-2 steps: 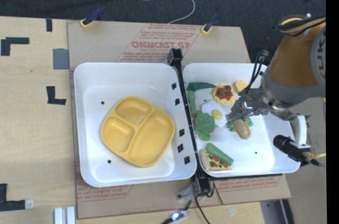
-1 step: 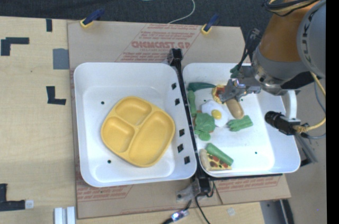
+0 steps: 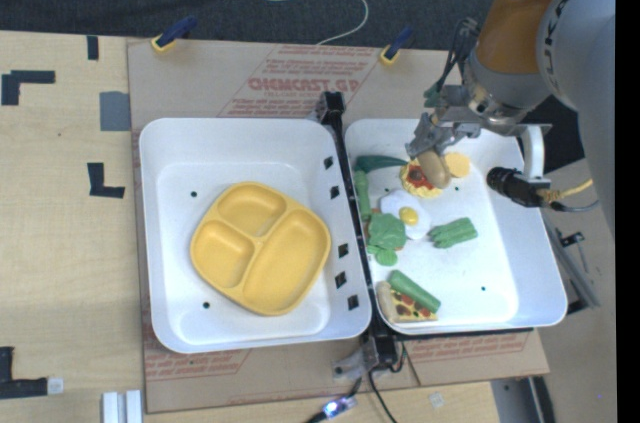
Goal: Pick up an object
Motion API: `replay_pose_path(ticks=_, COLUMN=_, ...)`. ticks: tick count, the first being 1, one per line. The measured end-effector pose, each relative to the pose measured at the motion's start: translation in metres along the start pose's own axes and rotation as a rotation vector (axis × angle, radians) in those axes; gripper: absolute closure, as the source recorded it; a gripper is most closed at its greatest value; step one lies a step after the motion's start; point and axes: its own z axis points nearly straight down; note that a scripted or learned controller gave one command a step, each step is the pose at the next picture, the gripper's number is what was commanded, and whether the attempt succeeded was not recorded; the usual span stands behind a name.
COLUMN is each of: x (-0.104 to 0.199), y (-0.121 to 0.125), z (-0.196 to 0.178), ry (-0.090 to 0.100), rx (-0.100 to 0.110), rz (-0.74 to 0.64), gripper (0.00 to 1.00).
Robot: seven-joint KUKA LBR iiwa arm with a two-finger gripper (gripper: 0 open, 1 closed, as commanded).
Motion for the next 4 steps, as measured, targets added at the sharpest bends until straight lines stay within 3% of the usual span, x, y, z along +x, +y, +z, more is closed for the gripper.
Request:
replay_pose_path(ticks=1, x=-0.0012, y=-0.0157, z=-0.0067, ry=0.000, rx=0.004, rz=0.004, gripper=1.00)
replay_pose_path(ticks=4, x=0.0047, y=-0.0106, z=-0.0044, ry=0.000, rx=0.004, rz=0.003, gripper=1.00)
